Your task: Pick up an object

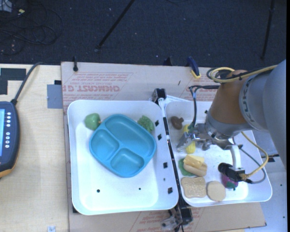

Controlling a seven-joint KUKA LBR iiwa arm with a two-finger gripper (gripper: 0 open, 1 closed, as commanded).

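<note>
Grey metal two-finger gripper (187,140) low inside right white plastic bin (261,190), hovering above yellow corn-shaped toy (195,164). Claw state: cannot tell. Nothing lifted; pick not yet done.

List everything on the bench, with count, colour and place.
shallow plastic bins: two, white, side by side on the bench
divided plastic plate: one, blue, left bin
round green toy fruit: one, left bin, at the plate's upper left
leafy green toy vegetable: one, left bin, at the plate's upper right
toast-shaped toy slice: one, tan, right bin, near edge
round toy biscuit: one, beige, right of the toast
yellow toy cheese block: one, right bin, centre
handheld pendant: one, dark with orange, far left
arm: one, grey and orange, from the right
claw: one, metal, over the right bin
</note>
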